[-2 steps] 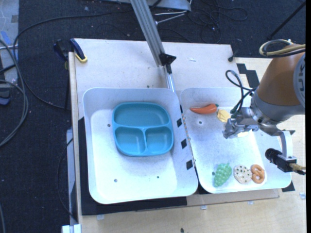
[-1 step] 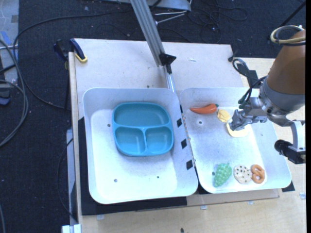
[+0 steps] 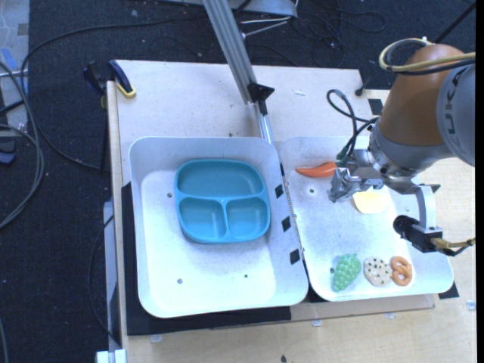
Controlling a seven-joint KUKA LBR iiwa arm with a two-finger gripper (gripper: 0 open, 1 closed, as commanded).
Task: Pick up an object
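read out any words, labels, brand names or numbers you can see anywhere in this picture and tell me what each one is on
"UK": dark letters cut off at the picture's right edge, on the grey arm; the rest of the word is out of frame.
No other text can be read: the blue divided plate, the two white bins and the toy foods, such as the green grapes and the pretzel, bear no visible lettering.

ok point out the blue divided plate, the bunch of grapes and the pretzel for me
blue divided plate (image 3: 198, 180): camera view, floor of its large upper compartment.
bunch of grapes (image 3: 345, 271): camera view, middle of the green cluster.
pretzel (image 3: 401, 271): camera view, on its brown loop.
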